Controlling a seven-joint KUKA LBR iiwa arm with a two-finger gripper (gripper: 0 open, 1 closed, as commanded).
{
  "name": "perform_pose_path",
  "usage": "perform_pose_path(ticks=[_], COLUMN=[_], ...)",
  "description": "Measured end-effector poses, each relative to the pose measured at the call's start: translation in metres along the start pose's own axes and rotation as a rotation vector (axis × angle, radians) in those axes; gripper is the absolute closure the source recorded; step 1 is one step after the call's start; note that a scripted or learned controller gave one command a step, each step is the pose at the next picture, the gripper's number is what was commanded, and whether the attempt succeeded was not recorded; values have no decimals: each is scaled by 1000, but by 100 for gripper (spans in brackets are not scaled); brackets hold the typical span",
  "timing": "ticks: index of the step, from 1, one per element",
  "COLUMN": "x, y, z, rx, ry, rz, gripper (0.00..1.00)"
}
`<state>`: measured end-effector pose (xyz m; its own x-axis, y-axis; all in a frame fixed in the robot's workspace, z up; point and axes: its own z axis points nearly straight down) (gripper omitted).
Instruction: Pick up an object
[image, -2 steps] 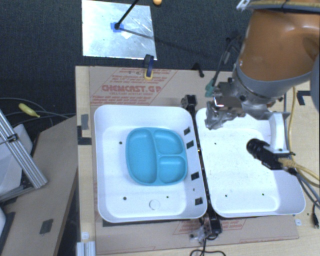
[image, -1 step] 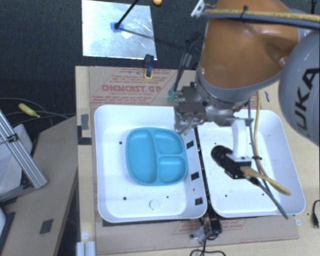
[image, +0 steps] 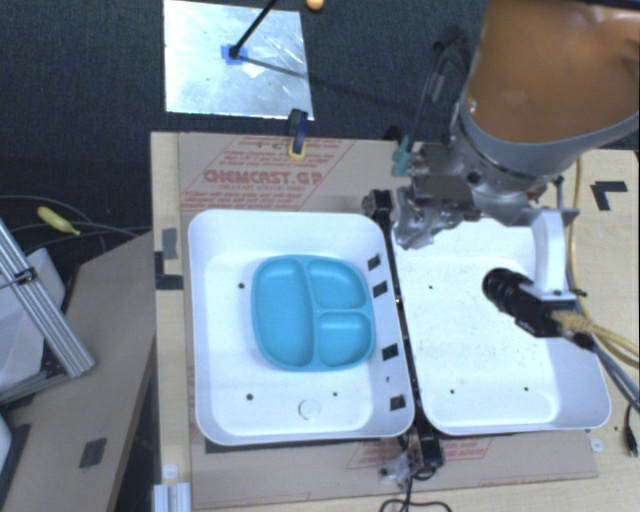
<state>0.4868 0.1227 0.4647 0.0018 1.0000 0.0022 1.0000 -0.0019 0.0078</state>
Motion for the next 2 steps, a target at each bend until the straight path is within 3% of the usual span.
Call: perform_pose_path(ticks=[1, 2], x=[66, 48], y=[5, 65], z=[47, 132], rx=[10, 13], ry=[-1, -6], rz=[-11, 1], gripper=[100, 100])
